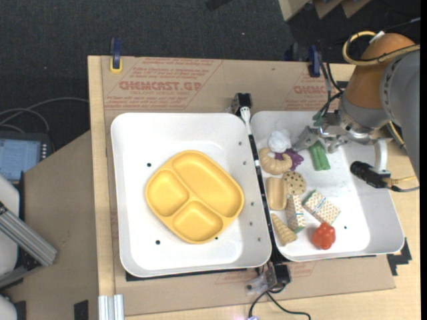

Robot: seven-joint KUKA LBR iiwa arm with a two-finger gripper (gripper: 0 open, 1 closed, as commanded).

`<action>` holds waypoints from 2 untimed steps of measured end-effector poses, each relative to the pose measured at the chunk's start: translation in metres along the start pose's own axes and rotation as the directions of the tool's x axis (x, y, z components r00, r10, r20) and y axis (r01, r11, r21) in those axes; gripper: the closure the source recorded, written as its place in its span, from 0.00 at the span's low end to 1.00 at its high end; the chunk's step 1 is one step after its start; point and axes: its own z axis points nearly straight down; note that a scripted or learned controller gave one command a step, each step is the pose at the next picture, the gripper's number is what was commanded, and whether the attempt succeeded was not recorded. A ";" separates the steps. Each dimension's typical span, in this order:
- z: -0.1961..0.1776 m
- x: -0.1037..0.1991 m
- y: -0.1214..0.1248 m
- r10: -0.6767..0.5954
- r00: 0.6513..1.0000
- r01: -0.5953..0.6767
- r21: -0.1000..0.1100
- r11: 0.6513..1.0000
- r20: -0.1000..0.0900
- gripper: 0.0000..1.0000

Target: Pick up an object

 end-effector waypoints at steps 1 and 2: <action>-0.011 0.000 0.001 -0.002 1.000 0.002 -0.003 1.000 0.002 1.00; -0.104 0.131 -0.072 -0.012 1.000 0.012 -0.007 1.000 -0.007 1.00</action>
